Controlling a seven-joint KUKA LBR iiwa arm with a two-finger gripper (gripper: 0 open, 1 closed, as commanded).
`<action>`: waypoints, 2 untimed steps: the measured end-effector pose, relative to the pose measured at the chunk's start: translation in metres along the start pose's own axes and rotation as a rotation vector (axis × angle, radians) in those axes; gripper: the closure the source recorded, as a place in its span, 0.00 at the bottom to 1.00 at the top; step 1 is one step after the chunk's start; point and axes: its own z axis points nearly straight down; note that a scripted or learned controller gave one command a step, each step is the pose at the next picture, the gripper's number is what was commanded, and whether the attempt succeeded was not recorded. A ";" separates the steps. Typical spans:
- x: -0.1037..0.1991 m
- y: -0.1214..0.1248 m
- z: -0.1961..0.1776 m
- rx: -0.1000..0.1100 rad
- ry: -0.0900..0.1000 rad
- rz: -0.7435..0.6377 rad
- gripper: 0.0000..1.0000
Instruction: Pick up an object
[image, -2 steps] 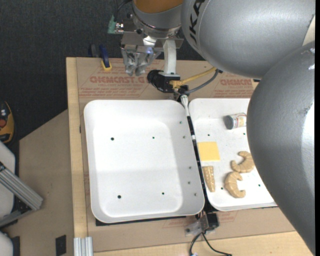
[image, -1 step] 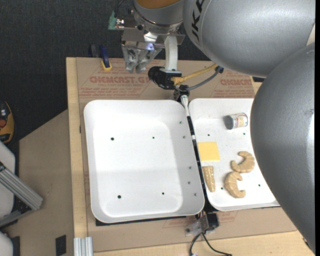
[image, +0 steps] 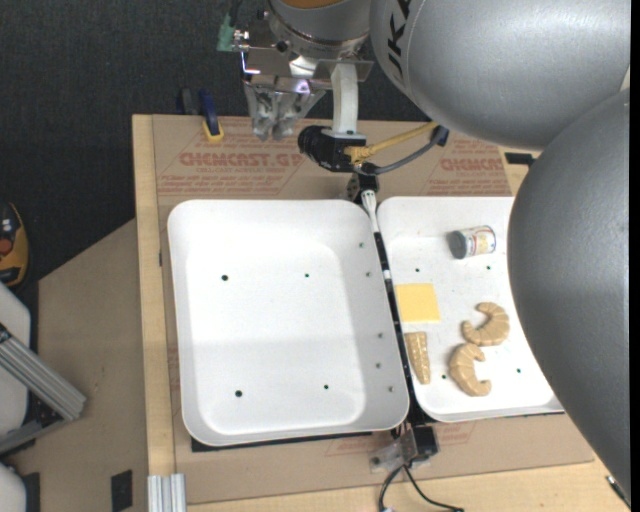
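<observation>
Two shallow white bins are seen side by side on a brown board printed with red lettering. The left bin (image: 270, 320) holds nothing but small dark dots. In the right bin (image: 440, 400) a yellow square (image: 417, 301) lies near the centre, a small can (image: 471, 241) at 1 o'clock, two croissants (image: 478, 348) at 4 o'clock, and a tan wedge (image: 418, 357) at 6 o'clock. The gripper (image: 275, 112) is seen beyond the bins, at 12 o'clock; nothing is seen between its fingers, but their spread cannot be told. Dark carpet surrounds the bench.
</observation>
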 end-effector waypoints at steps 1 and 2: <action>0.001 0.000 -0.010 -0.002 0.000 -0.001 1.00; 0.001 0.001 -0.021 -0.005 0.001 -0.002 1.00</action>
